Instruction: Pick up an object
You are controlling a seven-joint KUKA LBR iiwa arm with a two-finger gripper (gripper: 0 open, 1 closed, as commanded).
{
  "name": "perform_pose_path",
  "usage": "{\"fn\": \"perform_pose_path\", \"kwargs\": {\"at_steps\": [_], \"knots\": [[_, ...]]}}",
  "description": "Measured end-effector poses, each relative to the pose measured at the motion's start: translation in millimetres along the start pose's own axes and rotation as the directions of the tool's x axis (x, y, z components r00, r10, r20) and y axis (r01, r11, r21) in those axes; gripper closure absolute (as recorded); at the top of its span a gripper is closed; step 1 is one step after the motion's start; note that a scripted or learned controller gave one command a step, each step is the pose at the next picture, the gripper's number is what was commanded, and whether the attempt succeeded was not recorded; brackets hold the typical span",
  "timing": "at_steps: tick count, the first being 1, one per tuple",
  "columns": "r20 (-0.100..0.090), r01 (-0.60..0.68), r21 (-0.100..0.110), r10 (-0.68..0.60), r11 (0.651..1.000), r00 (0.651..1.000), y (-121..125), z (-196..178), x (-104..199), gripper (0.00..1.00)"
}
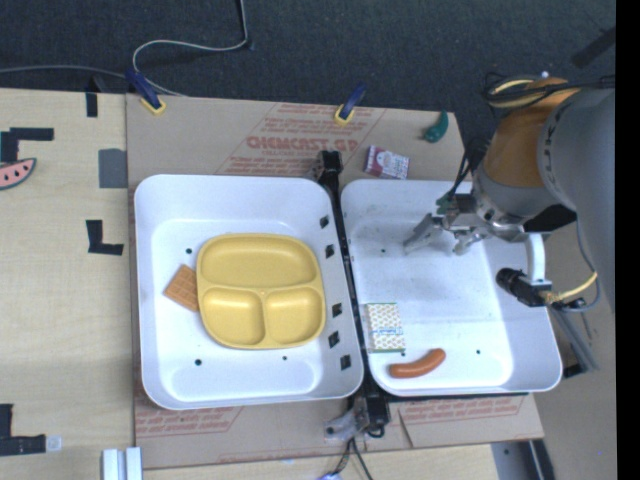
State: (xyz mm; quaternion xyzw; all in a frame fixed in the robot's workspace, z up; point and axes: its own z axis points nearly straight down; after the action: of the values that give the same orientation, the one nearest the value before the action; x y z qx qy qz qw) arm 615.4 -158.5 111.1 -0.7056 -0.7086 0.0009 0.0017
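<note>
My gripper (436,244) hangs over the upper middle of the right bin (520,363), its two fingers spread open with nothing between them. Well below it, an orange-brown sausage (417,364) lies near that bin's front wall. A small patterned packet (385,327) rests against the bin's left wall, just above the sausage. In the left bin (160,208) sits a yellow divided plate (262,290), and a brown cracker-like piece (182,288) pokes out from under its left edge.
Both bins stand on a cardboard sheet (250,133) held by two clamps (349,107) at the back. A small red packet (385,162) and a teal item (436,126) lie behind the right bin. A cable (190,43) loops across the dark floor.
</note>
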Motion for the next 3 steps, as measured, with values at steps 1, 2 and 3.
{"fn": "perform_pose_path", "kwargs": {"at_steps": [1, 2, 3], "knots": [[-0.001, 0.001, 0.0, -0.001, 1.0, 1.0, 0.1, -9.3, 0.8, 1.0], [-0.001, 0.001, 0.001, -0.001, 1.0, 1.0, 0.0, -9.1, 0.8, 0.0], [-0.003, 0.001, 0.001, -0.001, 1.0, 1.0, 0.1, -18.4, 1.8, 1.0]]}}
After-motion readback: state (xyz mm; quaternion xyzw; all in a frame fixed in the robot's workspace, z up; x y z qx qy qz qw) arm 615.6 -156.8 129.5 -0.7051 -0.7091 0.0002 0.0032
